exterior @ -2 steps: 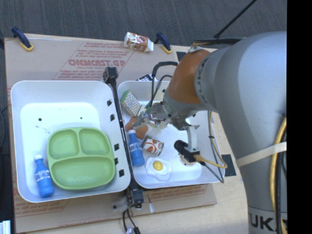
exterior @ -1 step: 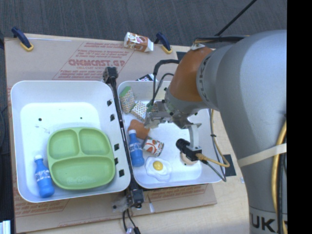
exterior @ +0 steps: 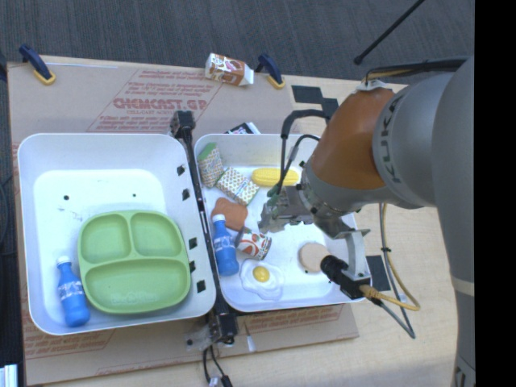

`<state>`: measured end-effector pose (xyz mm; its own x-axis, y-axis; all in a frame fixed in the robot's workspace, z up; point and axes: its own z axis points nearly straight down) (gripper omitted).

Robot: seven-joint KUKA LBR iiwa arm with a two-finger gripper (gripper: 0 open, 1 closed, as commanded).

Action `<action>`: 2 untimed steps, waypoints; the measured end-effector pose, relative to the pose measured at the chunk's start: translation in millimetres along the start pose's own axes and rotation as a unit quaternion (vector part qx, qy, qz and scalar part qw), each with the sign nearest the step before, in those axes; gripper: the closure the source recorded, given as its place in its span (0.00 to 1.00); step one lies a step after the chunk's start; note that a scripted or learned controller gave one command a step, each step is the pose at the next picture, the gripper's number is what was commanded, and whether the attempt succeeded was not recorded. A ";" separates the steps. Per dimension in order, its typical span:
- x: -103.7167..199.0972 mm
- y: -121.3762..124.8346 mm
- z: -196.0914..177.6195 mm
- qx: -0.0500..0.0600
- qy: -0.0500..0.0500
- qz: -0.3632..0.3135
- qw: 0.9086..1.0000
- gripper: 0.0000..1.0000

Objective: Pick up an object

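Observation:
In the right bin (exterior: 322, 297), my gripper (exterior: 272, 216) hangs low near the middle, just above and right of a red-and-white can (exterior: 254, 246). Around it lie a yellow corn cob (exterior: 264, 176), two patterned packets (exterior: 238, 185), a brown toy piece (exterior: 232, 213), a blue bottle (exterior: 223, 247), a fried egg (exterior: 262, 278) and a tan round piece (exterior: 312, 256). The wrist and the orange band (exterior: 351, 147) cover the bin's right part.
The left bin (exterior: 48, 160) holds a green divided plate (exterior: 133, 260) and another blue bottle (exterior: 71, 290). A snack packet (exterior: 228, 69) and blue clamps (exterior: 36, 63) sit on the cardboard behind the bins. A black divider (exterior: 193, 192) runs between them.

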<state>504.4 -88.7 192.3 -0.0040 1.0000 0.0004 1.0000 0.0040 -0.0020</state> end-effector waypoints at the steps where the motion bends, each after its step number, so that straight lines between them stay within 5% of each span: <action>1: -42.0 -28.0 -20.4 0.000 0.000 0.000 1.000 1.00; 2: -115.8 -3.5 -18.4 -0.001 -0.001 0.000 1.000 1.00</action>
<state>501.4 -204.6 210.6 -0.0039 1.0000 -0.0008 1.0000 0.0039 -0.0008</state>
